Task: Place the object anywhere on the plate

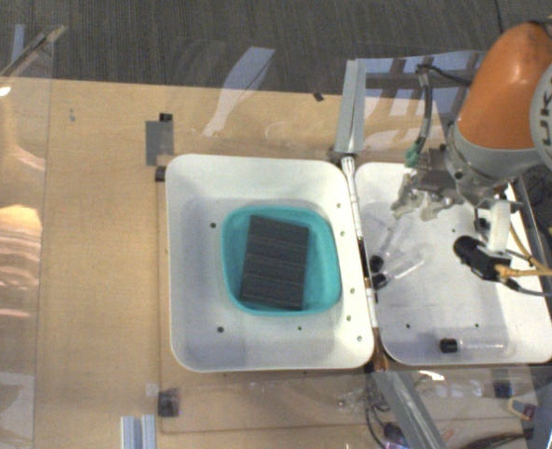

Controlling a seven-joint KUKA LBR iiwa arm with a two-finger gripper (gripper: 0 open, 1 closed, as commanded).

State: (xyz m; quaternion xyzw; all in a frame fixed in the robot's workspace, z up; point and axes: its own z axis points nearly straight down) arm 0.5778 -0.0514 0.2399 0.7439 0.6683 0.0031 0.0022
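A dark grey ridged block (pixel 276 262) lies flat on the teal plate (pixel 326 279), which sits in the middle of the left white bin (pixel 192 279). The block is inside the plate's rim, with its long side running front to back. My gripper (pixel 424 197) hangs over the back left part of the right bin (pixel 529 335), apart from the plate and the block. The grey and orange arm (pixel 510 92) reaches in from the upper right. I see nothing held at the gripper.
A small dark piece (pixel 449 345) lies near the right bin's front edge. A black connector with a yellow cable (pixel 482 258) hangs by the arm. The raised divider (pixel 358 251) runs between the two bins, with small black bits (pixel 377 269) beside it.
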